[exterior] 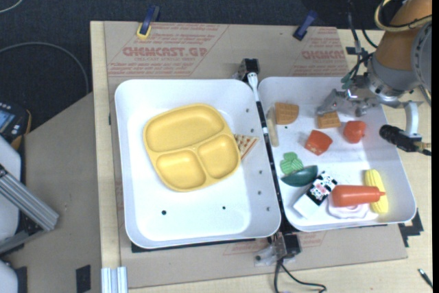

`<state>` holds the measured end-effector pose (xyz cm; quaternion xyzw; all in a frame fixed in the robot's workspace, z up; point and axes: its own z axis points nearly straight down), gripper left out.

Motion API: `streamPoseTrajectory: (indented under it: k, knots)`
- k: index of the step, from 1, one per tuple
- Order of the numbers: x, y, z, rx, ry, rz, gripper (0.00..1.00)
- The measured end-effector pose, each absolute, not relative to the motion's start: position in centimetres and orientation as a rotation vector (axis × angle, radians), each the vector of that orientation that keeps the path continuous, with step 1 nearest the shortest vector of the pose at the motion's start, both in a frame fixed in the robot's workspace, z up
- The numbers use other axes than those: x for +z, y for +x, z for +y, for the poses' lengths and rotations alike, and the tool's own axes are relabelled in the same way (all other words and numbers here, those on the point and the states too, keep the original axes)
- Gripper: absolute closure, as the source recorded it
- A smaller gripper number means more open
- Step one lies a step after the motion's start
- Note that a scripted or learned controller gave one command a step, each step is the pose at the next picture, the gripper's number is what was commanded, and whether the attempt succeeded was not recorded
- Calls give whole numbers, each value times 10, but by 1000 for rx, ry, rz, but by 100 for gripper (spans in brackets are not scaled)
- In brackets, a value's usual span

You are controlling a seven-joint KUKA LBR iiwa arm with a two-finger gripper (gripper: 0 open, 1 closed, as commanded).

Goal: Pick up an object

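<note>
My gripper [343, 103] hangs over the back of the right bin [405, 206], fingers open and nothing between them. Just below it lie a small tan cracker [328, 120] and a red tomato [353, 131]. A tan bread piece [285, 112] sits to its left, and an orange-red pepper chunk [318, 142] lies nearer the middle. Toward the front are a green leafy piece [291, 163], a dark green item [300, 177], a black-and-white block [320, 189], a carrot [354, 195] and a yellow corn cob [376, 185].
The left bin [130, 147] holds a yellow divided plate [188, 146] with a waffle piece [245, 143] at its right side. A black part [399, 137] juts over the right bin's right rim. Clamps hold the cardboard base at the back.
</note>
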<state>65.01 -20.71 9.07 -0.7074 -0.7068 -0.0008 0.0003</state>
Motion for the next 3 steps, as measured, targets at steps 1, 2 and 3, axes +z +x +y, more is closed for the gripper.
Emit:
streamPoseTrajectory:
  k: [1,2,3]
  knots:
    - [89,653,-206,-7,-2222,-2227,0]
    - [97,652,-206,-1,-2220,-2226,100]
    - [156,647,-201,-3,-2224,-2225,100]
